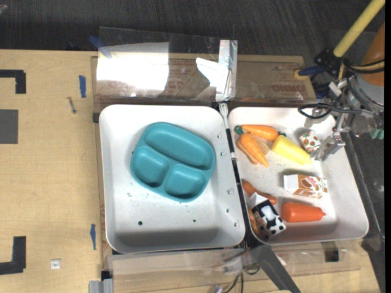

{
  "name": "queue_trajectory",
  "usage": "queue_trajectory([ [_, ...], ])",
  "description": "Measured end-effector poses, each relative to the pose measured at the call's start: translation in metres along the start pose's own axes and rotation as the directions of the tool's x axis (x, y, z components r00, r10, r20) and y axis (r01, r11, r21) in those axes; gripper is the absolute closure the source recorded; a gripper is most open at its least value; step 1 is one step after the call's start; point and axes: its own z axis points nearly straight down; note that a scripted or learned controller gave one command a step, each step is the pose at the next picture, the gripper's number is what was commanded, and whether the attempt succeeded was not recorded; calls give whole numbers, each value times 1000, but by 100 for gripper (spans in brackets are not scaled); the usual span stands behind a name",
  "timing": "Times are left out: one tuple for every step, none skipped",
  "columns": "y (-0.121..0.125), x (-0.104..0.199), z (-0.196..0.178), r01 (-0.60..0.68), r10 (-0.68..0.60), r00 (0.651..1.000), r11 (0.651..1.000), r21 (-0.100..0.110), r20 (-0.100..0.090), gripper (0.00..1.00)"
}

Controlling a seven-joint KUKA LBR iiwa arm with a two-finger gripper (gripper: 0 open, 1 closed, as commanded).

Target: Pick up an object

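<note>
Over the right bin [357, 215], the gripper [335, 144] is hovering beside a small spotted cup [310, 141], open or closed I cannot tell; it should be centring before descending.

Toy foods [287, 176] scattered in right bin [357, 215], carrots [255, 142], yellow piece [290, 151], orange sausage [301, 212]

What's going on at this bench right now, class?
A robot arm reaches in from the right, its gripper low over the far right part of the right bin, beside a small red-spotted white piece. Nothing can be seen held. That bin also holds toy food: carrots, a yellow piece, an orange-red one and a small printed box. The left bin holds a teal divided plate.
</note>
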Motion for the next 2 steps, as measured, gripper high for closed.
queue_trajectory([
  [2, 71, 101, -194, 194, 981, 981, -1, -7, 0],
  [-12, -6, 120, -25, 25, 1000, 1000, 2, 9, 0],
])
